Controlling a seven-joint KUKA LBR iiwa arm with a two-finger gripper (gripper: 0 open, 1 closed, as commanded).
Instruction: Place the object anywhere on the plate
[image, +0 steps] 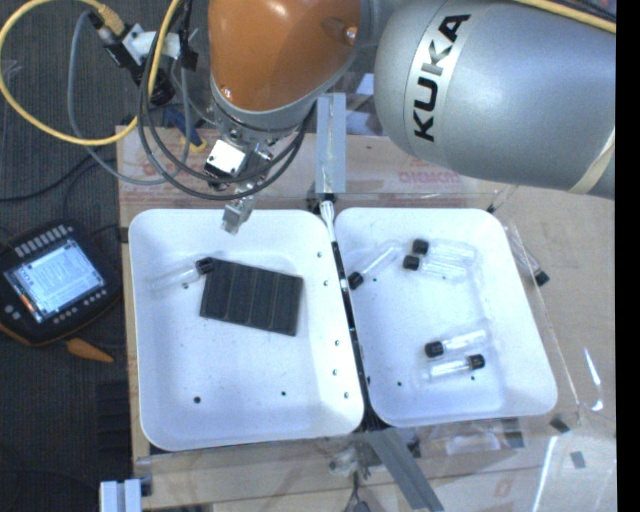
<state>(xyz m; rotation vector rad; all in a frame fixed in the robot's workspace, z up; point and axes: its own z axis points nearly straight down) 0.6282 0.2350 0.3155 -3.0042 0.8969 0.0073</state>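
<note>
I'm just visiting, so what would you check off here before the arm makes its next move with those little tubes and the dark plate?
1. Plate lies flat in the left bin: ok.
2. Plate top free: ok; one tube lies beside its upper left corner.
3. Tubes to pick: ok; several in the right bin.
4. Gripper position: above the left bin's far edge, away from the right bin's tubes: not ok.
5. Gripper holding a tube: cannot tell.
</note>
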